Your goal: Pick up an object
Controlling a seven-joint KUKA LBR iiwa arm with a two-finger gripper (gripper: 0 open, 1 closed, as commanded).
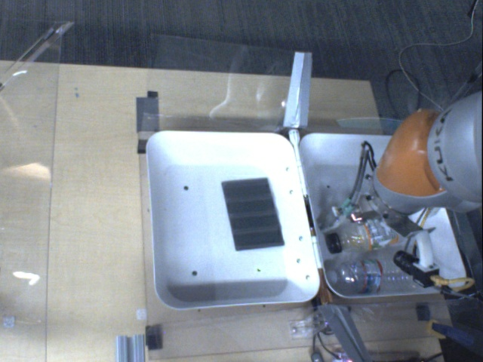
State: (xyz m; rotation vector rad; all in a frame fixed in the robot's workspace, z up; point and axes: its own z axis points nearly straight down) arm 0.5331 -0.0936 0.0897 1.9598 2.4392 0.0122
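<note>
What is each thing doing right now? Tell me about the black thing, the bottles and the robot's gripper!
Black ridged pad: lying flat in the left bin, apart from the walls.
Upper clear bottle: lying on its side in the right bin, dark cap toward the left bin.
Lower clear bottle: lying on its side near the front wall.
Gripper: low over the right bin, right above the upper bottle.

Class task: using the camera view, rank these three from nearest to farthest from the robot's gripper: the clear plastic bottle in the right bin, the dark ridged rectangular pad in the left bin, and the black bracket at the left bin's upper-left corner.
Measured from the gripper:
1. Clear plastic bottle, just below it in the right bin.
2. Dark ridged pad, mid left bin.
3. Black bracket, outside that bin's upper-left corner.
</note>
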